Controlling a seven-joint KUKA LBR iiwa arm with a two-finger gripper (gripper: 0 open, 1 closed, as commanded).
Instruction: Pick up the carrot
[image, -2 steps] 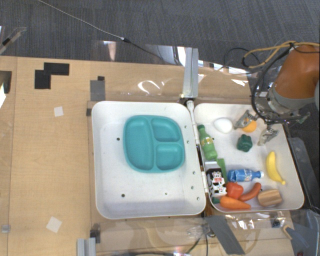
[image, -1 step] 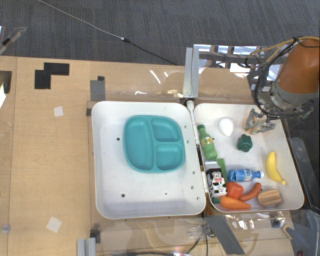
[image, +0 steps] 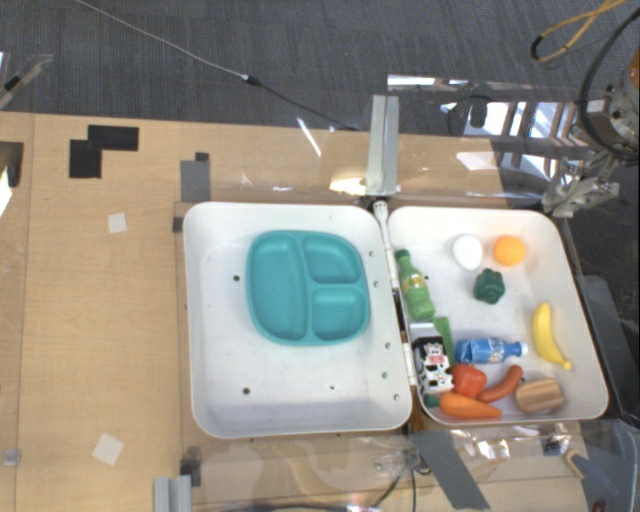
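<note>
Standing over the bench, I see the carrot (image: 468, 406) lying untouched on the floor of the right-hand bin (image: 575, 290), in its near corner against the front wall, just beside a red pepper (image: 467, 380) and a sausage (image: 501, 384). The gripper (image: 580, 190) sits well away from the carrot, up past the bin's far right corner, and from here I cannot tell how its fingers stand or whether they hold anything. By my reckoning the whole task remains: reach, descend, grasp, lift.

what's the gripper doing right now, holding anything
Two-finger gripper: at the far right corner above the right white bin, too small and blurred to judge; nothing seen held. The orange carrot lies in that bin.
</note>
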